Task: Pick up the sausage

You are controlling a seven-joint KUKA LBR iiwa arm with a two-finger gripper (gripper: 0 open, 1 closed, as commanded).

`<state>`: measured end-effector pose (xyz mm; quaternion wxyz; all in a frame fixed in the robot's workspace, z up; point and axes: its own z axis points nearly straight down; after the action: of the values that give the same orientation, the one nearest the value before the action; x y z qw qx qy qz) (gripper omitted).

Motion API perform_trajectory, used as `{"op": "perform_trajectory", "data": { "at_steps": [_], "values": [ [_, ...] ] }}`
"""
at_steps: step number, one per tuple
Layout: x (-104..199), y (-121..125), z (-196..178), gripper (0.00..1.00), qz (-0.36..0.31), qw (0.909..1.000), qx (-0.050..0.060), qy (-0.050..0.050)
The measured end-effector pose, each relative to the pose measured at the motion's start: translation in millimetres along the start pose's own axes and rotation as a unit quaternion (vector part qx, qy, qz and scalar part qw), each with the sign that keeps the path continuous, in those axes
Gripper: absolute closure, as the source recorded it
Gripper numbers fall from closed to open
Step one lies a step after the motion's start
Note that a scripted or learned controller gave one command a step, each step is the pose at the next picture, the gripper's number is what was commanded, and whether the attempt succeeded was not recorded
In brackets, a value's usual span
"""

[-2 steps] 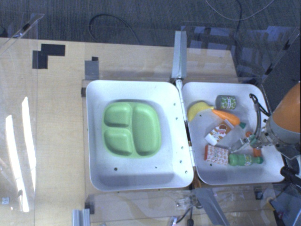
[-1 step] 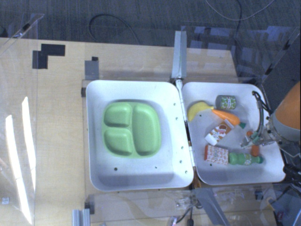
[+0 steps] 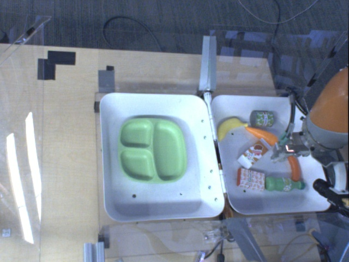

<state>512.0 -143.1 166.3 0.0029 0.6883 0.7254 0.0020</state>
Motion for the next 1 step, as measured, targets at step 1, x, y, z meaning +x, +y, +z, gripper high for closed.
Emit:
{"op": "perform_trajectory", "data": {
  "at_steps": [1],
  "values": [
    [-61.6, -25.4, 76.1, 1.0, 0.099, 0.9951, -0.002, 0.0]
  ]
}}
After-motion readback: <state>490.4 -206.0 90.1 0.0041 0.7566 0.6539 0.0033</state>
